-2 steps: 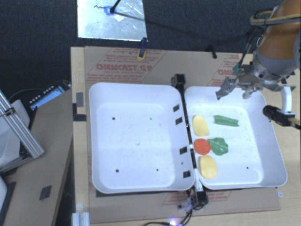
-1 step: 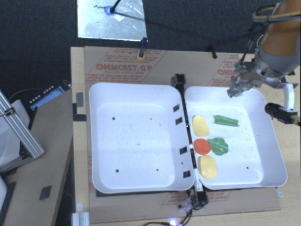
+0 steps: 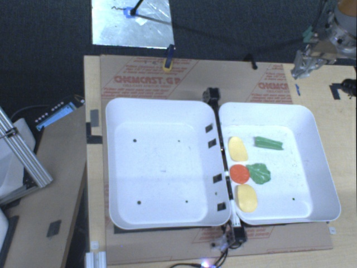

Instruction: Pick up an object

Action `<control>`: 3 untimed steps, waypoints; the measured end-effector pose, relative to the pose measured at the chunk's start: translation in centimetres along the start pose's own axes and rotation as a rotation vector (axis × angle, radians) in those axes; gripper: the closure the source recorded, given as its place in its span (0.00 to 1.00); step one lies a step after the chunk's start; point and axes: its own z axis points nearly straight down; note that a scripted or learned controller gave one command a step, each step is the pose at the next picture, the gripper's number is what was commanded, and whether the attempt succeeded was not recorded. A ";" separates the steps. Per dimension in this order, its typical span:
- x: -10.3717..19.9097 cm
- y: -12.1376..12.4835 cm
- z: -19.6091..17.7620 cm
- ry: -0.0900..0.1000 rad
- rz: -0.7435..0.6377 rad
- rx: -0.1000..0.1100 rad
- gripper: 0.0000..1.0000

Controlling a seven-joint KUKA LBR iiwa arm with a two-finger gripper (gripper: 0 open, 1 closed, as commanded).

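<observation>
Bins: two white, left bin [image 3: 162,166], right bin [image 3: 312,166] carrying all pieces.
Yellow pieces [image 3: 237,148]: two, by the divider.
Green pieces [image 3: 259,173]: two.
Orange piece [image 3: 240,174]: one, touching the leafy green.
Claw [image 3: 305,63]: top right, above the table, nothing held; opening impossible to judge.
Approach: best aimed at the long green piece [image 3: 268,143], standing apart.

- I see dark blue-grey carpeted floor [image 3: 44,32] around my light wooden bench [image 3: 92,149].
- A shiny square metal sheet [image 3: 131,14] lies on the floor beyond it.
- Printed brown cardboard [image 3: 145,74] covers the bench top.
- A silver aluminium frame rail [image 3: 22,149] slants at left.
</observation>
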 end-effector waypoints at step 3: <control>5.7 -11.3 -18.8 0.006 -0.002 0.012 1.00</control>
